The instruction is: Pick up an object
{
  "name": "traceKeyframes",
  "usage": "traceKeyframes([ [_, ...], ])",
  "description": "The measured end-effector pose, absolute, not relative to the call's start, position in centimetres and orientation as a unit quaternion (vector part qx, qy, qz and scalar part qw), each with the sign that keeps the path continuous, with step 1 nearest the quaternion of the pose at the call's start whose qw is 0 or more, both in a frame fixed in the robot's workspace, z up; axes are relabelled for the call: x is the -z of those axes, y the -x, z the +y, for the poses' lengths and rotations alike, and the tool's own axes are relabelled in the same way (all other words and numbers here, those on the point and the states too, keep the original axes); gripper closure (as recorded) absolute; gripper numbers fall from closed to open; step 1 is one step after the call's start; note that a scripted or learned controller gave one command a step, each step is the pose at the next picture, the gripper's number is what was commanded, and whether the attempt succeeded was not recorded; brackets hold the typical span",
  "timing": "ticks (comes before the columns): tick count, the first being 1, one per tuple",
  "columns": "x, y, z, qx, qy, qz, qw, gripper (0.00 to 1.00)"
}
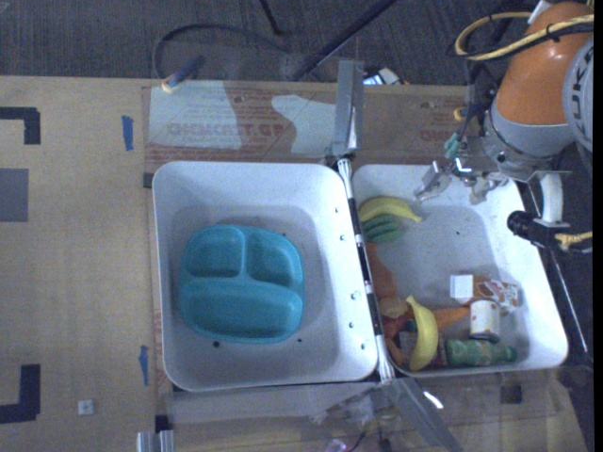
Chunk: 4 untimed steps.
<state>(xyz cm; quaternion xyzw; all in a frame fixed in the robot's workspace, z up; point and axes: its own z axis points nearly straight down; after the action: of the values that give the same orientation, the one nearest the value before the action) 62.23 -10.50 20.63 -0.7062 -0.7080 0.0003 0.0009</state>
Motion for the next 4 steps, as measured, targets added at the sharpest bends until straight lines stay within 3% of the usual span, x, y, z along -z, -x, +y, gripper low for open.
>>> traceKeyframes([
  [1, -11.0, -60.4, -11.8, -0.0007, 0.727, -0.687, 0.001, 0.00],
  [2, -8.6, -49.7, -15.8, 0.0003, 0.774, -0.633, -0.001, 0.00],
  [3, -9.7, -49.9, -15.8, 0.0022, 0.774, -0.633, -0.003, 1.00],
  [4, -20.7, -51.1, -7.8, -0.0002, 0.778, -0.628, 0.000, 1.00],
])
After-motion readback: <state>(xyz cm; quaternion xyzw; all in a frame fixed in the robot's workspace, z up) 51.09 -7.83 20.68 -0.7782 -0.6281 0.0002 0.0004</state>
